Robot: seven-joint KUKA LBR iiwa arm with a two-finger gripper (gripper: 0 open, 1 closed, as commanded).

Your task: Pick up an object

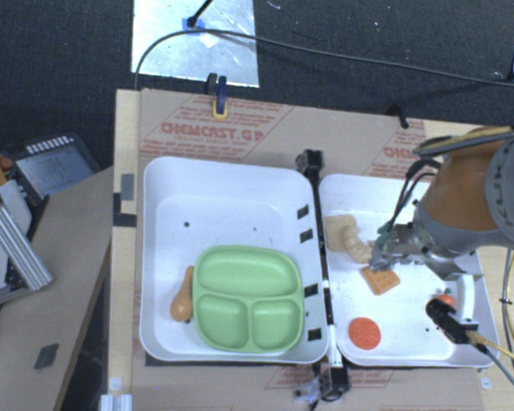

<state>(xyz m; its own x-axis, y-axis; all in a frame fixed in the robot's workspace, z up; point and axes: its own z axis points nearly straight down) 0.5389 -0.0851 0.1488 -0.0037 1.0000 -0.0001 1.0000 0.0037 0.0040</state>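
Observation:
The right bin [405, 344] holds three loose things. A pale beige lump [345, 235] lies near the bin's left wall. An orange, toast-like square [381, 281] sits in the middle, and a round red-orange disc [365, 334] lies towards the front. My gripper [384, 254] hangs low over the middle of this bin, between the beige lump and the orange square, just above the square's far edge. From this angle, whether anything is held between its tips is hidden. The grey arm with its orange band [467, 183] comes in from the right.
The left bin [232, 186] holds a green divided plate [248, 297] and a tan pear-shaped piece [184, 297] beside it. A black ridge [317, 247] separates the bins. A black and white fixture [451, 318] sits at the right bin's right side. Cables run over the cardboard behind.

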